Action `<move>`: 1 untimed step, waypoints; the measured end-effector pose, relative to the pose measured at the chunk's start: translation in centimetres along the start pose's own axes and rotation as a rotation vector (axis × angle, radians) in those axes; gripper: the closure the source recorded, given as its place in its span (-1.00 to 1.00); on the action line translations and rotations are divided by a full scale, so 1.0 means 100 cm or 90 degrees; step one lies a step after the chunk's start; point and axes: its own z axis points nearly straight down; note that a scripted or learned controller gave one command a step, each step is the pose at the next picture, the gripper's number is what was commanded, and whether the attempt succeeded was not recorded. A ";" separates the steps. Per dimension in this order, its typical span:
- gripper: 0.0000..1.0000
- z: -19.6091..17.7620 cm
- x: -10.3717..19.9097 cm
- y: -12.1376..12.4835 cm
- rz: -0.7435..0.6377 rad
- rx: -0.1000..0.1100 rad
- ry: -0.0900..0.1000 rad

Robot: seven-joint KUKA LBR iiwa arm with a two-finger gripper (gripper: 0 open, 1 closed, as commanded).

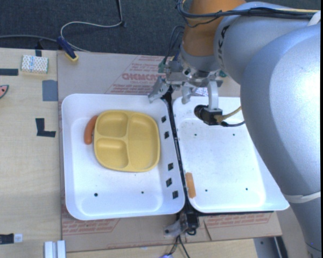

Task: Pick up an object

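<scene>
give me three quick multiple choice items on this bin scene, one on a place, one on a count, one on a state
1. Where does the yellow sectioned plastic plate lie?
A. left white bin
B. right white bin
C. wooden bench

2. How many sections does the plate have?
A. two
B. three
C. five

3. How does the plate sit?
A. flipped over
B. on its edge
C. flat, hollow side up

Answers: 1 A, it rests in the left bin beside a small orange sausage-shaped toy. 2 B, two ridges divide it into three hollows. 3 C, the hollows face the camera.
</scene>
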 end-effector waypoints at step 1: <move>1.00 -0.010 0.000 0.000 -0.001 0.000 -0.001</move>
